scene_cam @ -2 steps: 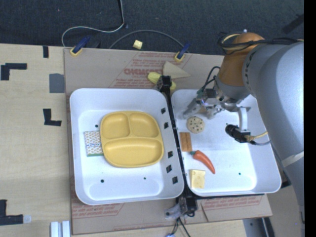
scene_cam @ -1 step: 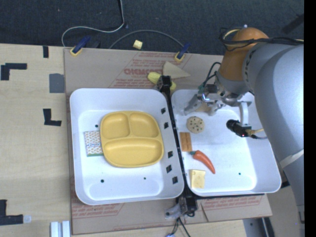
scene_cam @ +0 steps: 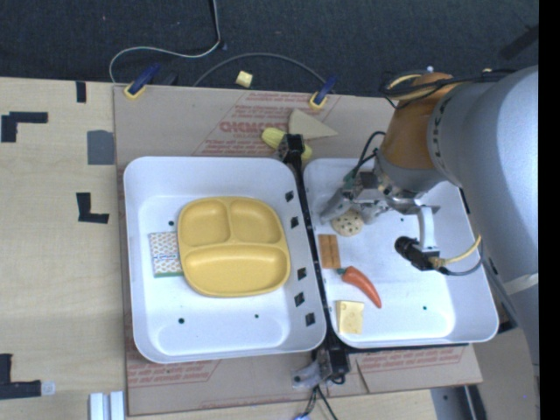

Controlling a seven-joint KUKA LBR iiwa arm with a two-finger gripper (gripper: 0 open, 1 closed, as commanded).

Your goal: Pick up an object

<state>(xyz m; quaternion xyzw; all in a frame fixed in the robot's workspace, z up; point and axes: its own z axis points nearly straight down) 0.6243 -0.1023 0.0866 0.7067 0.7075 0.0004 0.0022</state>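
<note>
Gripper [scene_cam: 343,206] is hanging low in the right bin [scene_cam: 437,322], just beside a spotted cookie [scene_cam: 349,226]; finger spacing unclear, possibly slightly apart. Carrot [scene_cam: 360,284] is lying nearer. Yellow divided plate [scene_cam: 234,245] is sitting in the left bin [scene_cam: 149,322].

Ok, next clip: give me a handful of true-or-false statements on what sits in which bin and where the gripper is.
1. The yellow divided plate lies in the left bin. True.
2. The toy carrot lies on the yellow divided plate. False: it lies on the floor of the right bin.
3. The gripper is over the right bin, close to the spotted block. True.
4. The patterned card lies in the right bin. False: it is in the left bin, against the plate's left edge.
5. The pale yellow block sits near the right bin's front edge. True.
</note>
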